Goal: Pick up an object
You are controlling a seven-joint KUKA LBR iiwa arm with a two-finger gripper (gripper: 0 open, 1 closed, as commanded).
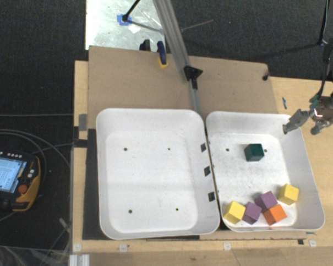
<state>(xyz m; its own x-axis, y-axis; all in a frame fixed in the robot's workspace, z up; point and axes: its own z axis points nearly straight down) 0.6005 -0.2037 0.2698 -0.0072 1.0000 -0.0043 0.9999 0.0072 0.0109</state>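
End effector (306,122) sits at upper-R edge of R bin (308,163), fingers spread, released, nothing between them. Dark green cube (254,152) lies in R bin upper area; yellow, purple, orange cubes cluster at front.

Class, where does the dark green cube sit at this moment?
In the camera view the dark green cube sits alone in the upper middle of the right bin, apart from the yellow, purple and orange cubes clustered near that bin's lower edge.
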